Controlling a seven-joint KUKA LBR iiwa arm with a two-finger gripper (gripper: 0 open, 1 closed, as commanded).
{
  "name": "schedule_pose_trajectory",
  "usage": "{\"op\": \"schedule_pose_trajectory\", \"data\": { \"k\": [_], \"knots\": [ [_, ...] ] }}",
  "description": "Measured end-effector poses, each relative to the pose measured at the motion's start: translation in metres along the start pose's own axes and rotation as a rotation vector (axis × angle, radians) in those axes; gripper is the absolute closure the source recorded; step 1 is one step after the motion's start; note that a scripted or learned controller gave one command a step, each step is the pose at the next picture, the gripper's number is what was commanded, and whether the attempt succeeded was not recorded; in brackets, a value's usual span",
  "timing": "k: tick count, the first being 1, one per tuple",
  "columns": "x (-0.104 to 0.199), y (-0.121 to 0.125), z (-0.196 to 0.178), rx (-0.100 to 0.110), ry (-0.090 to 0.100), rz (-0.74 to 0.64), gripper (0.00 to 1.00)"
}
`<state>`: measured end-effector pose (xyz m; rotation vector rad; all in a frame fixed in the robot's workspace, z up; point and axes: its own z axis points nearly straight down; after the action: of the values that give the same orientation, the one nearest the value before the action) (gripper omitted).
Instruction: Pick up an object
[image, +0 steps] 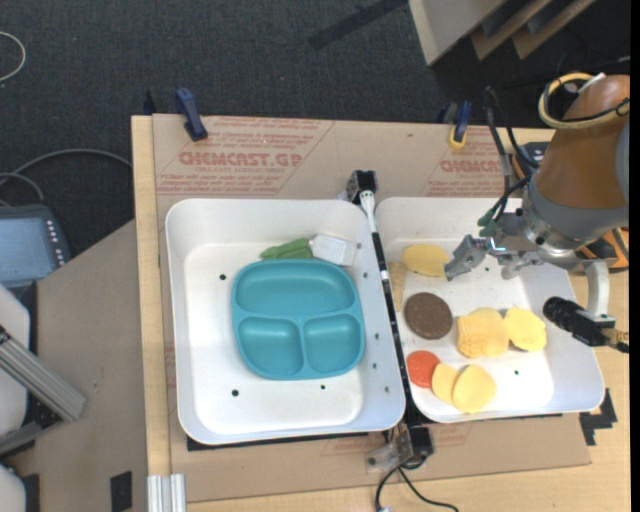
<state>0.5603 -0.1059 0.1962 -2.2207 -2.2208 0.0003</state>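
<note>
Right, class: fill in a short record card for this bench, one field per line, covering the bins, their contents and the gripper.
left bin: teal divided plate, green item, small white item
right bin: brown disc, yellow pieces, orange-red piece
gripper: above the right bin's far end, near a pale yellow piece
held object: none seen

The tabletop (250, 150) is a tan board with red lettering along its far strip; two white bins lie on it side by side, touching along their inner walls; the left bin (190, 300) is the larger, the right bin (570, 385) sits under the arm; a blue clamp (190, 112) grips the far edge at left, another clamp (459, 128) at right.
</note>
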Motion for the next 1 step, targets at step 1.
{"op": "schedule_pose_trajectory", "data": {
  "k": [1],
  "knots": [
    [0.0672,-0.0722,0.0125,0.008,0.004,-0.004,0.0]
  ]
}}
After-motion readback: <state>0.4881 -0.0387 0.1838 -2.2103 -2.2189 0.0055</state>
